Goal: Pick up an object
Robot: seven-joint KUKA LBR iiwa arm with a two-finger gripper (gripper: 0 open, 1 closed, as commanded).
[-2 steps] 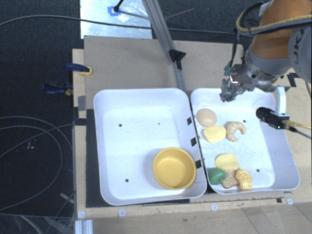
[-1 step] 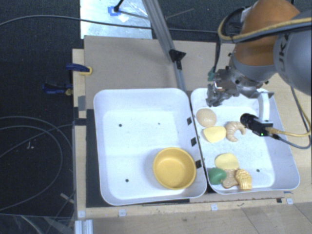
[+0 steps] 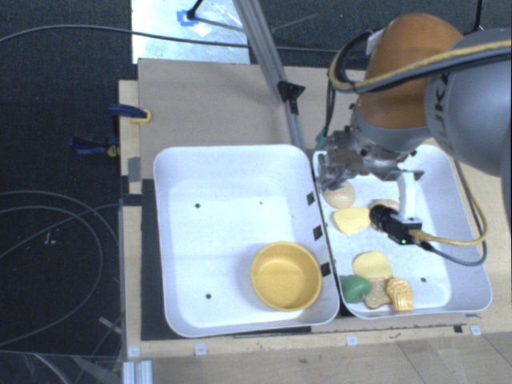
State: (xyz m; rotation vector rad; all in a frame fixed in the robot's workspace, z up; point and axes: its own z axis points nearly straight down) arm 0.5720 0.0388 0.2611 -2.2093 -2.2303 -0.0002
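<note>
Gripper [image 3: 336, 174]: low in the right bin [image 3: 468, 290], over the pale cream piece [image 3: 340, 194]
Fingers: can't tell how far open
Tip: centre on it, clear of the bin wall

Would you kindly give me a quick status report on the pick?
Gripper low over right bin, upper left corner. Cream piece just beneath it. Yellow bowl sits in left bin.
</note>
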